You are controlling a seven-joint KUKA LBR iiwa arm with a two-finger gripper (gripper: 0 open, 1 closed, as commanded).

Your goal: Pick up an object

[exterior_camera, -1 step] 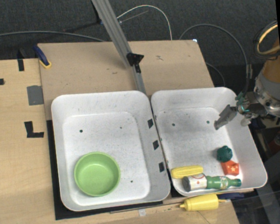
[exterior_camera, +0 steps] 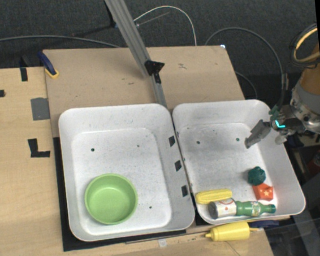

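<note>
Two shallow white plastic bins sit side by side on the tan wooden worktop (exterior_camera: pixel 199 69). The left bin (exterior_camera: pixel 114 121) holds a round lime-green plastic bowl (exterior_camera: pixel 110 198) near its front-left corner. The right bin (exterior_camera: pixel 221 115) has its things bunched at the front-right corner: small dark-green rounded lump (exterior_camera: pixel 256 174), small orange-red block (exterior_camera: pixel 263 192) just in front of it, yellow corn-cob-shaped toy (exterior_camera: pixel 214 195) to their left, and a green bottle with white label (exterior_camera: pixel 241 208) lying on its side along the front wall, just in front of the corn toy. A yellow squeeze bottle (exterior_camera: pixel 230 232) lies outside the bin, at the worktop's front edge. The grey arm's hand (exterior_camera: pixel 258 133) sits over the right bin's right side, near the right wall, well apart from the cluster; dark finger points left, nothing between the fingers, looks roughly together but the view is too blurred to tell. Thin grey metal pole (exterior_camera: pixel 130 31) slants across the back edge.
</note>
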